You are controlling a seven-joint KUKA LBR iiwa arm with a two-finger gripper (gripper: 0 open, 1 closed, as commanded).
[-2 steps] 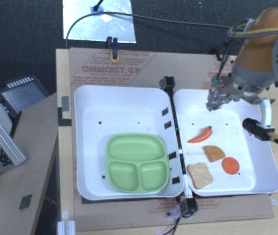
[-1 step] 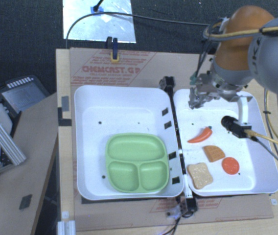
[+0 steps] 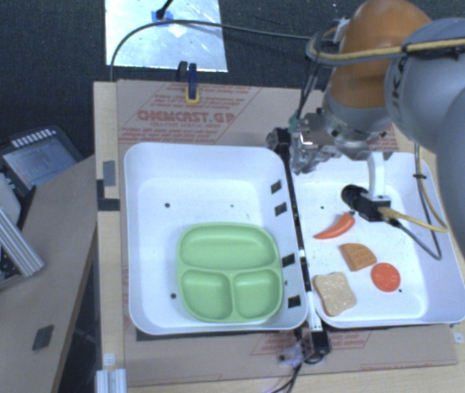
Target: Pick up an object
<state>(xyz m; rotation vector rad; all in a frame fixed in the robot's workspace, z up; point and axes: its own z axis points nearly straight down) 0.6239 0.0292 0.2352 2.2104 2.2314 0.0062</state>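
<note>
White, shallow, two bins side by side on a cardboard sheet [image 3: 187, 115] printed in red lettering.

Camera view, from above at a slant:
- Left bin [image 3: 191, 178]: one pale green divided plate [image 3: 229, 272], three compartments, lying flat toward the near edge, closer to the near right corner. It stops just short of the wall shared with the other bin.
- Right bin [image 3: 429, 301]: four small food-like pieces, all in the near half.
- Red chili pepper [image 3: 335, 227] lies about mid-bin, stem end tilted toward the far right, nearest of the four to the arm.
- Orange-brown biscuit-like piece [image 3: 357, 256] sits just nearward of the pepper, apart from it.
- Red round slice [image 3: 386, 277] lies beside the biscuit piece on its right, close but with a gap.
- Tan bread slice [image 3: 334, 293] is by the near left corner, close to the shared wall.
- Grey arm [image 3: 445, 80] with its orange band comes in from the right, over the far part of the right bin.
- Gripper [image 3: 302, 155] hangs at that bin's far left corner, right against the shared wall, well apart from all four pieces. Nothing seen in it. Claw apart or together: cannot tell from this angle.
- Beyond the bins: a silvery sheet [image 3: 163, 19] on the dark floor, and a yellow clamp [image 3: 190, 88] on the cardboard's far edge.
</note>
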